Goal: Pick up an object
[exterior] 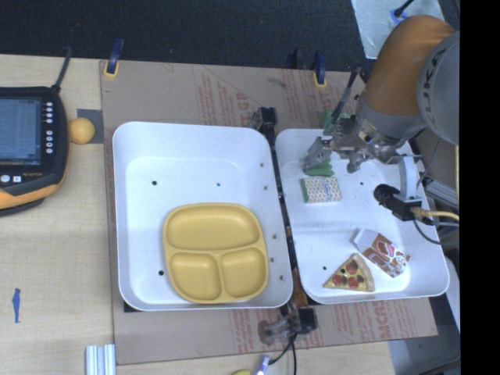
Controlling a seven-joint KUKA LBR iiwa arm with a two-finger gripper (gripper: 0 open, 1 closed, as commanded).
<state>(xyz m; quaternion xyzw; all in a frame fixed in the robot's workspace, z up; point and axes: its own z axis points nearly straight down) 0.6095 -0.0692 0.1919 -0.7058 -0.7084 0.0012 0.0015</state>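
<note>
My gripper (337, 161) hangs low over the back of the right bin (437, 287), and it is open, its two grey fingers (318, 155) spread apart with only white bin floor between them. A small green piece (320, 168) lies at the tip of the left finger; I cannot tell whether they touch. Just in front of the gripper sits a small green-and-white patterned block (322, 189). At the front of the bin, a toy pizza slice (349, 276) and a red-and-white packet (383, 254) lie beside each other.
The left bin (137, 155) holds a yellow divided plate (216, 251). A black cable connector (391, 199) hangs off the arm over the right bin. A teach pendant (27, 147) and a yellow ball (81, 130) rest on the bench at far left.
</note>
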